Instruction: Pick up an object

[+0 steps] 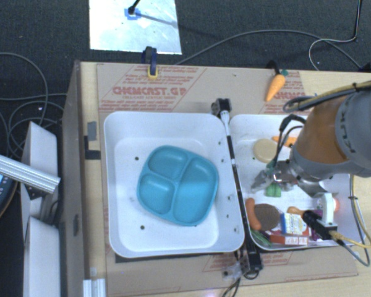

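My gripper (269, 181) hangs low over the left half of the right bin (244, 125), its fingers open. A small green object (273, 191) lies right under its tips, touching or nearly so; nothing is lifted. Around it in that bin lie a beige round piece (264, 149), an orange piece (285, 140), a red sausage (251, 213), a brown round piece (267, 215) and a small carton (294, 223). The grey arm with its orange band (318, 129) covers the bin's right part.
The left bin (120, 135) holds a blue divided plate (177, 185). A toy carrot (275, 86) lies on the cardboard behind the right bin. A black divider rail (230, 159) runs between the bins. Cables lie around the bench.
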You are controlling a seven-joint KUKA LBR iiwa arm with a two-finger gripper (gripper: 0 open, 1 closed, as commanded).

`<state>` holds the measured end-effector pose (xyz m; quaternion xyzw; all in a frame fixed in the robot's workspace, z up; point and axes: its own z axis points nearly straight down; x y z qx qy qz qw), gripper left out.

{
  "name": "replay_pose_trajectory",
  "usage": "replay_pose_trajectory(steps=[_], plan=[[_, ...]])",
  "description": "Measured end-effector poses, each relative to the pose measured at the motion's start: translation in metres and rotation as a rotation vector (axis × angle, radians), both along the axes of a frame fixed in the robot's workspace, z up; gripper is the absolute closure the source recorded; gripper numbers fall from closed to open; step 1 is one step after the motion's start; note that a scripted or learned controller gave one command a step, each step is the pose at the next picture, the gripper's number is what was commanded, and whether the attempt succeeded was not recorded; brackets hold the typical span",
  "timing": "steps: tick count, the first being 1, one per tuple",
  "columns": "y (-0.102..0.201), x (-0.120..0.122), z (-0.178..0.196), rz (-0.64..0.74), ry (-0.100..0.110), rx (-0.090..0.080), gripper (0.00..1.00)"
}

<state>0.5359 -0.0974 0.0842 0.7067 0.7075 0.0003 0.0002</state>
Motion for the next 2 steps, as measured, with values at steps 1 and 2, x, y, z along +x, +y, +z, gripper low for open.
replay_pose_trajectory(steps=[1,2], plan=[[0.0,0.001,0.011,0.001,-0.002,0.0,1.0],[0.052,0.016,0.137,0.003,-0.005,0.0,1.0]])
